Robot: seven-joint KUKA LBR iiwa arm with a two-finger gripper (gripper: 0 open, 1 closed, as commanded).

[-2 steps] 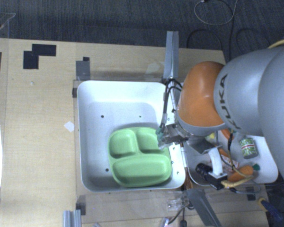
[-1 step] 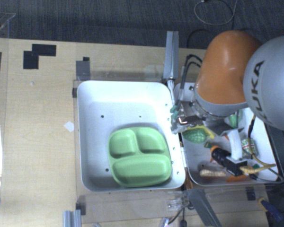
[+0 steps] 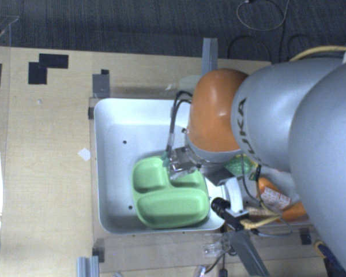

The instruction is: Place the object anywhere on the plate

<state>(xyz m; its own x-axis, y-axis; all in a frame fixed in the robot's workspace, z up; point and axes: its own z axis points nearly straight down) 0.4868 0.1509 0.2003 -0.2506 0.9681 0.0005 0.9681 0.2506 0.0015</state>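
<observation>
Green plate with sections lies in the white bin, near its front corner. The gripper hangs right over the plate's back edge; how it is set cannot be told. An orange thing lies beside the bin, partly hidden by the grey arm.

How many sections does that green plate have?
3 visible: on the green plate, one small section at upper left, one beside it partly under the end effector, and a large one along the near side. More may be hidden.
</observation>
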